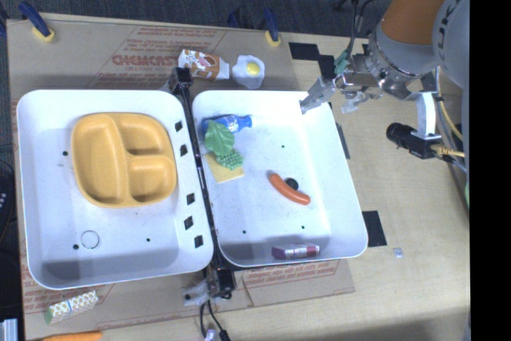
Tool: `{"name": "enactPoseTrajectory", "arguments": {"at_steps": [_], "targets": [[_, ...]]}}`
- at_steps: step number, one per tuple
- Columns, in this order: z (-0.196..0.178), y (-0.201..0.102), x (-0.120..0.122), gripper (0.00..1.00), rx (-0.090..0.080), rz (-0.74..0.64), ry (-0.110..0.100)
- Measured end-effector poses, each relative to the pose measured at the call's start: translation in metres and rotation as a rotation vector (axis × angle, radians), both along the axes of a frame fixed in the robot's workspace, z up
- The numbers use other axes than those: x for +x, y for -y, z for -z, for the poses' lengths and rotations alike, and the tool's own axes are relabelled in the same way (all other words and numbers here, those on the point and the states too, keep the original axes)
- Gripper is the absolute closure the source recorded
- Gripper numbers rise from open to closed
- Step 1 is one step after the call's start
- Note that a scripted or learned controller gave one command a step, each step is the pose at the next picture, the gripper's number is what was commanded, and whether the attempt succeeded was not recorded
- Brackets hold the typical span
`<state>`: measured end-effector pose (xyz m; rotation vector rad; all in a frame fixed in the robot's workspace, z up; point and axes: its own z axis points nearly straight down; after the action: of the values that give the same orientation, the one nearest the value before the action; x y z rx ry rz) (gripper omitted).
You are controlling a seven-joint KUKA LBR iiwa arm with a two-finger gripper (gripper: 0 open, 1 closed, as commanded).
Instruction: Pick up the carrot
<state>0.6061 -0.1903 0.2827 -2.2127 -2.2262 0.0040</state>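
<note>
carrot (289,188) is seen lying loose in right bin (339,172) | pincer (313,100) is held spread at bin's far rim, nothing pinched | descent judged pending

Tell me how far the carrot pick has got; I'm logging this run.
Nothing looks done: the carrot lies on the floor of the right bin, touched by nothing. In hand: the gripper hangs at that bin's far right corner, well away from the carrot, nothing visible between its fingers. Left: move over the carrot, descend, grasp and lift.
</note>
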Motion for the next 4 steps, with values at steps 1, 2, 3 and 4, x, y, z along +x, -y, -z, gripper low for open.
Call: {"name": "enactPoseTrajectory", "arguments": {"at_steps": [1,2,3,4], "targets": [[0.123,-0.037,-0.035,0.0,0.001,0.019,-0.002],[0.19,-0.087,-0.067,0.0,0.001,0.135,-0.002],[0.179,-0.087,-0.066,1.0,0.001,0.131,-0.004],[0.008,-0.066,-0.077,1.0,-0.001,0.079,0.003]]}}
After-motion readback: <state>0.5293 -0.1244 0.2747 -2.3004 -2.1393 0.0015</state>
